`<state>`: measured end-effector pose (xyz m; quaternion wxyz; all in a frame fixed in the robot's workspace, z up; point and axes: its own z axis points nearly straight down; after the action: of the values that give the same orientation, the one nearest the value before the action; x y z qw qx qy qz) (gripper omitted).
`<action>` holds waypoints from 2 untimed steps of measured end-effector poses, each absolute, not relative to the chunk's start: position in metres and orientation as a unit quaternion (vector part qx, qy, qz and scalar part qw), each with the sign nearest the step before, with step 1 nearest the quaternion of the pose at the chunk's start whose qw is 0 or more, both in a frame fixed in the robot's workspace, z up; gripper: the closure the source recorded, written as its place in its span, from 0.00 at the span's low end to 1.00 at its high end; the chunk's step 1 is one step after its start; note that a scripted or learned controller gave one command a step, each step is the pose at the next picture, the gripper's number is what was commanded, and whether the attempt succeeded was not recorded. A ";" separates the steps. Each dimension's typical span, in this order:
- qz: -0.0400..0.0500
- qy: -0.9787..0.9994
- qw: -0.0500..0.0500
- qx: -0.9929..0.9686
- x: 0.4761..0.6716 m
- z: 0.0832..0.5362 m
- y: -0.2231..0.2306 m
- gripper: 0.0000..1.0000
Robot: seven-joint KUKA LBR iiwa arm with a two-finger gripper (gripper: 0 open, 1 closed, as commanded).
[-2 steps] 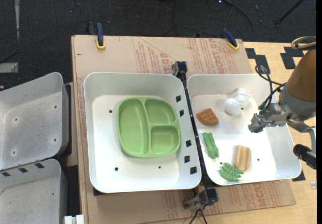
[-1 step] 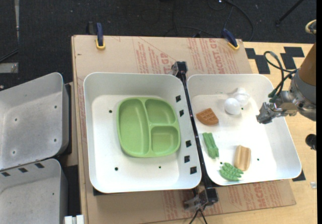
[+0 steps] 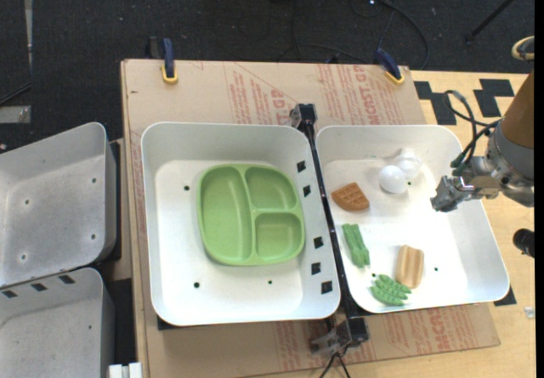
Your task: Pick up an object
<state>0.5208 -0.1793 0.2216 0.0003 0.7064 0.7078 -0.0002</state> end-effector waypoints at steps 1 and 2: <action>0.000 0.709 -0.001 0.705 0.523 0.216 -0.131 1.00; 0.000 0.709 0.000 0.705 0.534 0.221 -0.069 1.00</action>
<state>0.5343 -0.0688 0.2210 0.0002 0.7049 0.7093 0.0005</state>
